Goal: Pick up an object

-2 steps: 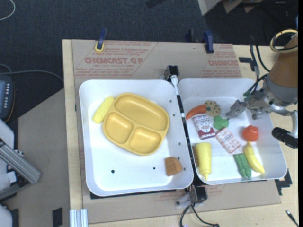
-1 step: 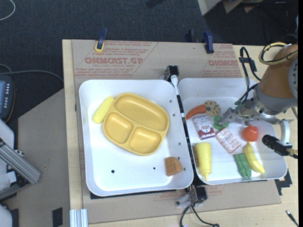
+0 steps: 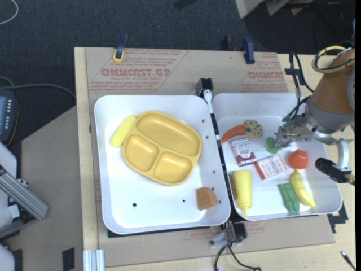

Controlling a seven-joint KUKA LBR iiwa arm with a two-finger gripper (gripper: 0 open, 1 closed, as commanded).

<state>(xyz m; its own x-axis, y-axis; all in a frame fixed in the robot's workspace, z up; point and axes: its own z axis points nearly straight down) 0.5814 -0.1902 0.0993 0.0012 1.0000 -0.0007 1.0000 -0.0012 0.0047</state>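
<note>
My gripper (image 3: pixel 282 138) hangs low over the right bin (image 3: pixel 271 107), near its middle right. Its tip is right beside a small green item (image 3: pixel 272 147). Around it lie a cookie (image 3: pixel 252 129), an orange carrot (image 3: pixel 233 132), a red and white packet (image 3: pixel 241 151), a second red and white packet (image 3: pixel 271 166), a red tomato (image 3: pixel 298 158), a banana (image 3: pixel 302 188), a green pod (image 3: pixel 289 197) and a yellow bottle (image 3: pixel 243 189). Nothing shows between the fingers.
The left bin (image 3: pixel 107 157) bears a yellow divided plate (image 3: pixel 161 147), a corn cob (image 3: pixel 123 130) at its upper left and a brown cracker (image 3: pixel 206 198) near the front right. A black ridge separates the two bins. Clamps stand at the bench's far edge.
</note>
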